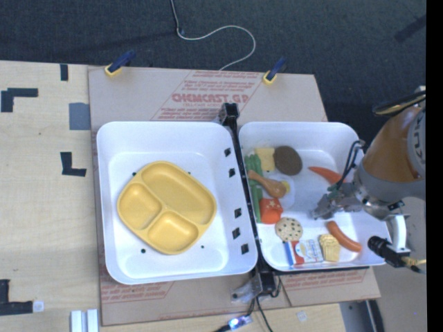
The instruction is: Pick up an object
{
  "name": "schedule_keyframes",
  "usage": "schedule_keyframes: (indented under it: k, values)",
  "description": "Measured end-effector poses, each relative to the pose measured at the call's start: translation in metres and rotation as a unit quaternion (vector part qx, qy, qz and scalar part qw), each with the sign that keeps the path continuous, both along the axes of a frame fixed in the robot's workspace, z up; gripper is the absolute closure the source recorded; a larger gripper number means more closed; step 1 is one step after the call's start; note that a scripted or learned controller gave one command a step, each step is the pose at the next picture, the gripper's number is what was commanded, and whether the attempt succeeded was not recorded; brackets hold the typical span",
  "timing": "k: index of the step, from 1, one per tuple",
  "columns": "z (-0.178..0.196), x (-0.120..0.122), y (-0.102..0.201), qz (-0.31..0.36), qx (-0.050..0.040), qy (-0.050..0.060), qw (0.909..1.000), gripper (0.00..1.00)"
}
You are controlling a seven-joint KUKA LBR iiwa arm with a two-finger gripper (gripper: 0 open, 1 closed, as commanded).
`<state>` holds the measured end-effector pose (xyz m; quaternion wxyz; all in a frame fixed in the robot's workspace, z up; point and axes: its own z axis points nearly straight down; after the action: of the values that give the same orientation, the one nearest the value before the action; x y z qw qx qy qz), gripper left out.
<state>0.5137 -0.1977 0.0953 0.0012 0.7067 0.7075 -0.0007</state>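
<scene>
The right bin (297, 125) holds several toy foods: a brown round piece (287, 160), a yellow block (265, 158), a green piece (254, 164), a tan piece (268, 183), a red piece (270, 209), a speckled cookie (288, 228), an orange-red pepper (324, 174), a red sausage (344, 236), a yellow corn piece (330, 247) and a small printed carton (303, 252). My gripper (324, 209) is low in this bin, on bare floor between the pepper and the sausage, just right of the cookie. Nothing visibly sits in it.
The left bin (111, 133) holds a yellow divided plate (166, 206). A black divider with clips (239, 185) runs between the bins. The arm's grey and orange body (391, 164) hangs over the right bin's right rim.
</scene>
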Motion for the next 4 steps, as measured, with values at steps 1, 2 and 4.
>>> schedule_keyframes:
  k: [1, 2, 4]
  values:
    - [0.044, -0.001, 0.007, 0.000, 0.0012, 0.000, 1.0000, 1.00]
    - [0.099, 0.007, 0.000, 0.000, 0.0005, -0.001, 1.0000, 1.00]
    - [0.128, 0.026, 0.061, 0.003, 0.0025, 0.001, 1.0000, 1.00]
